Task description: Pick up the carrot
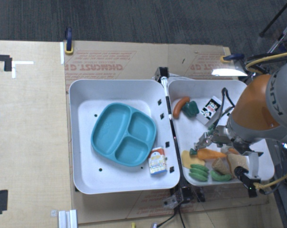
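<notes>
Gripper [204, 141] is seen low in the right bin [238, 87]; finger state cannot be told. Carrot [211, 154] is located just below the gripper, lying flat, touching or nearly touching the tips. Green pea pods [198, 171] are found further below, a yellow piece [186, 158] beside them.

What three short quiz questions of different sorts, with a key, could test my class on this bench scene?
1. True or false: the teal three-compartment plastic plate lies in the right white bin.
2. Which thing lies closest to the robot's hand? A) small juice carton B) orange toy carrot C) black-and-white card
3. Fill in: the green pea pods lie at the right bin's ____ edge.

Key: 1 false, it lies in the left white bin; 2 B; 3 near (bottom).
</notes>
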Robot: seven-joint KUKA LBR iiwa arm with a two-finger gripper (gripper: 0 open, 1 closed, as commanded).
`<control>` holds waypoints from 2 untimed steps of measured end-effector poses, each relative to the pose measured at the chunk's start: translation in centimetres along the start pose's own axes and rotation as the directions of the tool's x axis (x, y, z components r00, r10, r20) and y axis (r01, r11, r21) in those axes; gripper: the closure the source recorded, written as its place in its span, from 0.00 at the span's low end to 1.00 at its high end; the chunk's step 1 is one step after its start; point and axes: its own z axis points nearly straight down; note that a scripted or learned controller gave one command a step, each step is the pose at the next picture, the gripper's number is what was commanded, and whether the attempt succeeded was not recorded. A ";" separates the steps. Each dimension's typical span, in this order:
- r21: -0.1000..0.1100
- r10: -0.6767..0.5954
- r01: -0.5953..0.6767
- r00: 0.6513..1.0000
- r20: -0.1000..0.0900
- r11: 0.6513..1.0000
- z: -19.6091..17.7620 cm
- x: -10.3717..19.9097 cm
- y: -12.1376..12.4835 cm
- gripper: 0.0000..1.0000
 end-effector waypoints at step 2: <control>0.003 -0.072 0.072 0.997 0.000 0.997 0.1 1.5 -1.9 0.00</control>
